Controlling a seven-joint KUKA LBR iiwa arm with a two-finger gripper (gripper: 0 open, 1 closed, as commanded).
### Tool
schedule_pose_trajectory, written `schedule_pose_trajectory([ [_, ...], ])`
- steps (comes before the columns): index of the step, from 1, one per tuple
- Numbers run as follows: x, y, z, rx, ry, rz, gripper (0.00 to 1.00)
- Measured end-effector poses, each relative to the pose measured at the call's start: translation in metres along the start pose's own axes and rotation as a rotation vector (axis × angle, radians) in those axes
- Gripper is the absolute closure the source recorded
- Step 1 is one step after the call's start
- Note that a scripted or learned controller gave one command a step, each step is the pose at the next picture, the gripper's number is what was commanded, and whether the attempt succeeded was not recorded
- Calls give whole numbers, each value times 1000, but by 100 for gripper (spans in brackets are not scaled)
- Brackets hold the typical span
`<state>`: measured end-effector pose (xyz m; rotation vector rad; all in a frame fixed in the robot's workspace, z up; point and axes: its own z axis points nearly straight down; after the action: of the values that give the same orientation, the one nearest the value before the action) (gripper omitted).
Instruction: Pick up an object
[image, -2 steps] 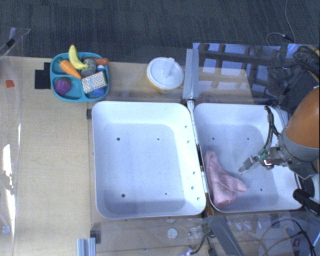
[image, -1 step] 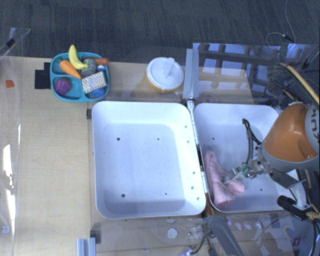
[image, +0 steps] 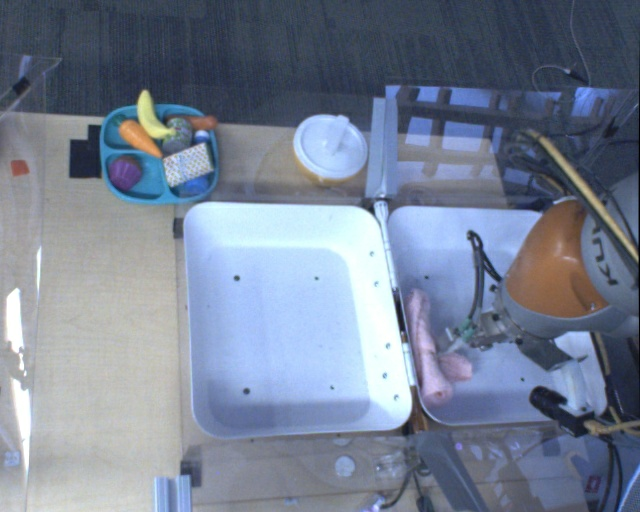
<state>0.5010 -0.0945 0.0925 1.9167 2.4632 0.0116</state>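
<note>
Hugging the right bin's (image: 440, 232) left wall, pink object (image: 425, 345); fingers (image: 462, 335) state unclear.

My arm (image: 575, 275) is a fat rounded shell, bright orange on its upper bulge with a pale grey band beneath it. Part of a dark letter shows at the orange's 3 o'clock edge. A thin black cable (image: 480, 265) loops off the wrist at 10 o'clock. My hand (image: 470, 335) is small, grey metal, with a speck of green on it.
</note>
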Motion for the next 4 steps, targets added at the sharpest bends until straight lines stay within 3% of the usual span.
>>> schedule_pose_trajectory([
  [1, -64, 5, -51, 15, 9, 88, 0],
  [2, -12, -8, 0, 1, 2, 44, 0],
  [3, 2, -8, 0, -1, -1, 132, 0],
  [4, -35, 52, -27, 15, 8, 178, 0],
])
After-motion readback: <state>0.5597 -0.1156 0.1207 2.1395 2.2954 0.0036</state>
